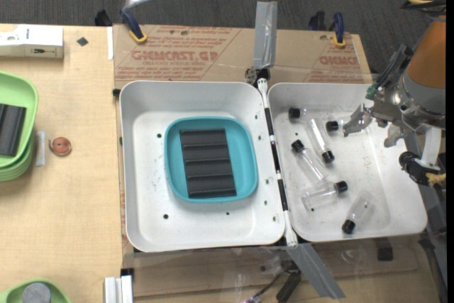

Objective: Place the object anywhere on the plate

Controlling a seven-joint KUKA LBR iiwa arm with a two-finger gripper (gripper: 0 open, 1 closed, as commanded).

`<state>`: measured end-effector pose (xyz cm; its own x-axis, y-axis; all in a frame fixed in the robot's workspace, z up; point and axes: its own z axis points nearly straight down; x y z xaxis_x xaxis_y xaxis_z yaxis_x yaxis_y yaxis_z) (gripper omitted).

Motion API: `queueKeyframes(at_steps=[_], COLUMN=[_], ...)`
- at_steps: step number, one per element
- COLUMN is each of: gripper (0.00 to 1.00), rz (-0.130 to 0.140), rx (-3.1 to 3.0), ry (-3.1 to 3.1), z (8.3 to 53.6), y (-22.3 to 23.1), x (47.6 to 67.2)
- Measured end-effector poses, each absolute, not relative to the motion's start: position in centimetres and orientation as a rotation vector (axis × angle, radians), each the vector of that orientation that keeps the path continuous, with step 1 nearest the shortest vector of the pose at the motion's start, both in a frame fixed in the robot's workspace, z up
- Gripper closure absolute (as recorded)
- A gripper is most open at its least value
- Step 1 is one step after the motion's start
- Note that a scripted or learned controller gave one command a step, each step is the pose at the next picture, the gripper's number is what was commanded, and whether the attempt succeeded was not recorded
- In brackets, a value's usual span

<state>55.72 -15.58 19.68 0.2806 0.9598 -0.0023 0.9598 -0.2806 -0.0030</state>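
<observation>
A teal plate (pixel 245 174) lies in the left bin (pixel 142 174), and a black ridged block (pixel 207 162) rests on its middle. The right bin (pixel 397 220) holds several clear vials with black caps, among them a long one (pixel 320 140) near the centre, one (pixel 324 193) lower down and one (pixel 357 214) near the front. My gripper (pixel 372 131) hangs over the right bin's far right part, open with nothing between its fingers. It is a little right of a small black-capped vial (pixel 331 126).
The arm with its orange band (pixel 430 60) fills the right edge above the bin. Left of the bins the wooden bench carries a green dish (pixel 21 99), a white box (pixel 32 41) and a small reddish disc (pixel 61 145). Cardboard (pixel 184 53) with clamps lies behind the bins.
</observation>
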Motion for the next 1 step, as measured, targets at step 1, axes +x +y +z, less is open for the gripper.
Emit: queueKeyframes(at_steps=[1], gripper=[0.00], rz=[0.005], rx=[-2.562], ry=[-1.812], z=[16.82], y=[-17.65], x=[47.66])
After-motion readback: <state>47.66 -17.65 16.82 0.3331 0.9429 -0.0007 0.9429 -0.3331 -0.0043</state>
